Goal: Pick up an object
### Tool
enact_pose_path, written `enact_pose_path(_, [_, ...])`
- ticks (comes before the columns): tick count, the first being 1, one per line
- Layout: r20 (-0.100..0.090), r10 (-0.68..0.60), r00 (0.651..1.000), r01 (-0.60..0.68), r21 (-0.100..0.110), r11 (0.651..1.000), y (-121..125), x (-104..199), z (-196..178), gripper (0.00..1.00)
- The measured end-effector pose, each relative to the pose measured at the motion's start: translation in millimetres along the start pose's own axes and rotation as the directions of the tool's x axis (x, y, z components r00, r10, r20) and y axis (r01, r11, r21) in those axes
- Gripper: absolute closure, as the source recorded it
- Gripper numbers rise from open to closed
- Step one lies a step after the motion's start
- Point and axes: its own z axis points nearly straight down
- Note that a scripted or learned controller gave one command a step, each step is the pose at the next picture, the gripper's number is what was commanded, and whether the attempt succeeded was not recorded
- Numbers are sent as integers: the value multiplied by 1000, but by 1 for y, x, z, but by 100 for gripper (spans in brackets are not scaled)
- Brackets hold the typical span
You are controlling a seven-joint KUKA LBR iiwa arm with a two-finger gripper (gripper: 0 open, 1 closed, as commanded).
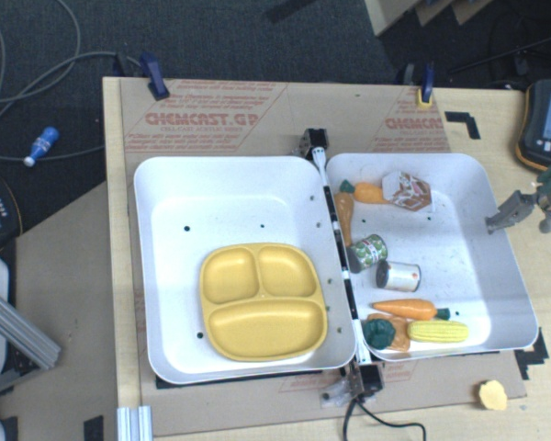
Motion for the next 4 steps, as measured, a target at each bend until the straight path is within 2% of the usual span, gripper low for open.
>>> enact_pose_path(1, [2,-9,1000,9,-13,1000,125,47,127,0])
enact_pose_path(2, [7,2,1000,-2,-15,1000,138,38,142,0])
enact_pose_path(4, [11,4,1000,-4,-22,1000,144,52,149,0])
